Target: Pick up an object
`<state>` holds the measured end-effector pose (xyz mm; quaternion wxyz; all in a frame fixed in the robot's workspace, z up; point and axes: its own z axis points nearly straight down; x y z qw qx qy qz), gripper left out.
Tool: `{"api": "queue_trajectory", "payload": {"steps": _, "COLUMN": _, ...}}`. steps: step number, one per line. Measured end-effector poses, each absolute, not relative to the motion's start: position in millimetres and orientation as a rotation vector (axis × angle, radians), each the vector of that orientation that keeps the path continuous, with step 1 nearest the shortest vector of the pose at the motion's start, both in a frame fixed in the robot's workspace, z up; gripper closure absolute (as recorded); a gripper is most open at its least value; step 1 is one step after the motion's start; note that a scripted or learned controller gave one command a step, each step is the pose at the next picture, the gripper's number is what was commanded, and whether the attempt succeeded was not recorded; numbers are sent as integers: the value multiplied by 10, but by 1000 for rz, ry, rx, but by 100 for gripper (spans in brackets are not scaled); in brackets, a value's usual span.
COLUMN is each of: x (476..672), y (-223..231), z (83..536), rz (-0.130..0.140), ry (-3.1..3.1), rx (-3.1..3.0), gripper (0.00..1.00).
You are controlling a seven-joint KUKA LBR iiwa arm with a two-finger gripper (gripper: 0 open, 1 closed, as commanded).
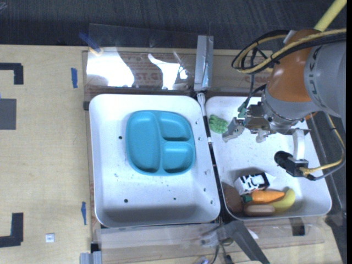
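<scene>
The two-finger metal gripper point(246, 132) hangs over the upper part of the right shallow white bin point(324, 199), its fingers spread apart with nothing between them; one fingertip point(230, 135) points toward the small green knobbly object point(218, 125) lying just beside it, against the bin's left wall. That green piece looks like the nearest candidate to pick. Further off, at the bin's near edge, a cluster sits packed together: a black-and-white patterned item point(253, 182), an orange carrot-shaped toy point(268, 196), a yellow banana-shaped toy point(286, 200) and a brown sausage-shaped piece point(258, 209). The left white bin point(110, 197) holds a blue divided plastic plate point(160, 142). The risk, as I judge it, is that the green object sits so close to the wall that a finger could land on the rim or nudge the piece aside instead of straddling it. The grey arm with its orange band point(291, 81) covers the bin's far right corner, and the green object's exact shape is too small to make out.
</scene>
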<state>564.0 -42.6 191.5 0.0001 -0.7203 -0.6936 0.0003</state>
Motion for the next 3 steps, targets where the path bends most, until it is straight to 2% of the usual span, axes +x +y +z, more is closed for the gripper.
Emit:
{"api": "queue_trajectory", "payload": {"steps": 1, "x": 5221, "y": -1246, "z": 1083, "rz": 10, "ry": -2228, "rx": -2208, "gripper": 0}}
{"api": "queue_trajectory", "payload": {"steps": 2, "x": 5212, "y": -1109, "z": 873, "rz": -2, "ry": -2299, "rx": -2146, "gripper": 0}}
{"api": "queue_trajectory", "payload": {"steps": 3, "x": 4964, "y": -1208, "z": 1319, "rz": -2, "ry": -2400, "rx": -2031, "gripper": 0}}
